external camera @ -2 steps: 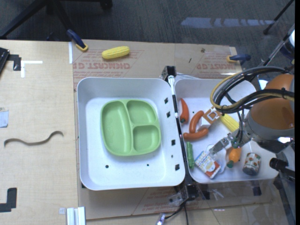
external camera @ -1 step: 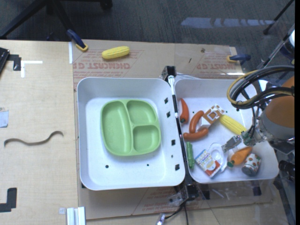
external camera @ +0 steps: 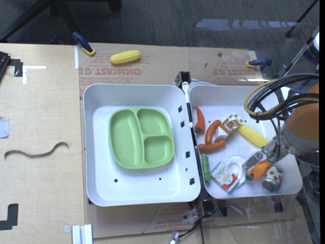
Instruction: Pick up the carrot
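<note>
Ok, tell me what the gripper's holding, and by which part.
The gripper sits right at the carrot's upper end in the right bin, but whether its fingers actually clamp the carrot cannot be told.

Light wood bench [external camera: 40,111], with brown cardboard [external camera: 167,65] laid flat over its middle. Two white bins side by side on the cardboard: left bin [external camera: 96,187], right bin [external camera: 292,187], touching along the middle. A yellow corn cob [external camera: 125,57] on the cardboard behind the left bin. A thin wavy brown thing [external camera: 35,152] on the bare wood, far left.
</note>
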`<action>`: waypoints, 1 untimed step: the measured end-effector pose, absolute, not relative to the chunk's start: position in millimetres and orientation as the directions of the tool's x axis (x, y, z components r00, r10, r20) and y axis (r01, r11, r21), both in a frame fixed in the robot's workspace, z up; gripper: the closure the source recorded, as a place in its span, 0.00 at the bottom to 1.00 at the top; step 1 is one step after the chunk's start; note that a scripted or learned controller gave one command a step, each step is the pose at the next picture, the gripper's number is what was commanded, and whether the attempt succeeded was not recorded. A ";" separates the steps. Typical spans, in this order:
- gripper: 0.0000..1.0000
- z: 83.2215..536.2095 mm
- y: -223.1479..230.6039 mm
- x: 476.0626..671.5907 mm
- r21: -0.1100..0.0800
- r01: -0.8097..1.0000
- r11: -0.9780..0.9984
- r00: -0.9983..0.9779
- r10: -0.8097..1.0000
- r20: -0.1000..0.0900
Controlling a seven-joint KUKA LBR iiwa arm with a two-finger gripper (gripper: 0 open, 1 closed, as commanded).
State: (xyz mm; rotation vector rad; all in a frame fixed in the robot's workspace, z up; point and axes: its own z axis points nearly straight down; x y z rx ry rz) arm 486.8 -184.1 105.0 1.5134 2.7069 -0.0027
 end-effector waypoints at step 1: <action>1.00 119.6 -184.6 492.4 0.029 0.849 0.527 -0.525 0.850 -0.047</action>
